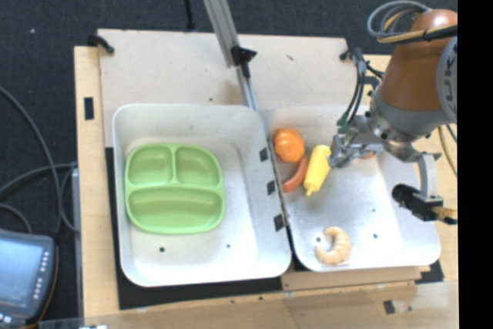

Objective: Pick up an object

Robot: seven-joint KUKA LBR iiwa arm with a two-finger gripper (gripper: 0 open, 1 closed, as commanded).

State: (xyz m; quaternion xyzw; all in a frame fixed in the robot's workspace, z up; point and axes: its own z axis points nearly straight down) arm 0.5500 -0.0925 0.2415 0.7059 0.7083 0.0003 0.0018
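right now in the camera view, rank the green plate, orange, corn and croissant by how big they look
1. green plate, by far the largest
2. corn
3. croissant and orange look about alike, so no ranking between them

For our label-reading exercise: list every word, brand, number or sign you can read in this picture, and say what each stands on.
No readable text anywhere.
Green divided plate: plain, no markings.
White bins: small dark marks on the walls, too small to read as letters.
Device screen at the lower left: too blurred to read.
Orange band on the arm: no lettering visible.
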